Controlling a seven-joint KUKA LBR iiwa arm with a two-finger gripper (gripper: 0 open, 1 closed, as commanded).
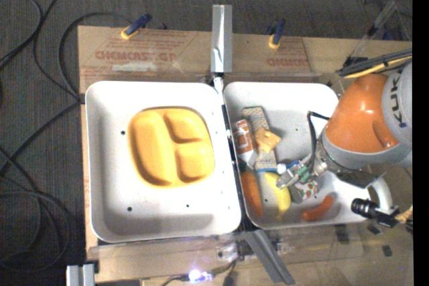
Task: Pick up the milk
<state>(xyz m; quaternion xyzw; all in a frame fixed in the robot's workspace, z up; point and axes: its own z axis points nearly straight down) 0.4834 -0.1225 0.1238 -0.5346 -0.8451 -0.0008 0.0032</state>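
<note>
In the right bin (315,100), a small white carton with blue marks, which I take for the milk (266,162), lies among several toy foods near the bin's middle. My gripper (295,175) hangs low just to the right of it, over the pile. The grey wrist and orange band (362,120) cover the bin's right side. Whether anything sits in the gripper is hidden by the clutter.
Around the carton lie a brown bottle (242,135), a bread slice (255,118), a cracker (268,140), a carrot (251,191), a yellow fruit (282,196), a red-speckled piece (306,191) and a sausage (316,210). The left bin (107,197) holds a yellow divided tray (172,146).
</note>
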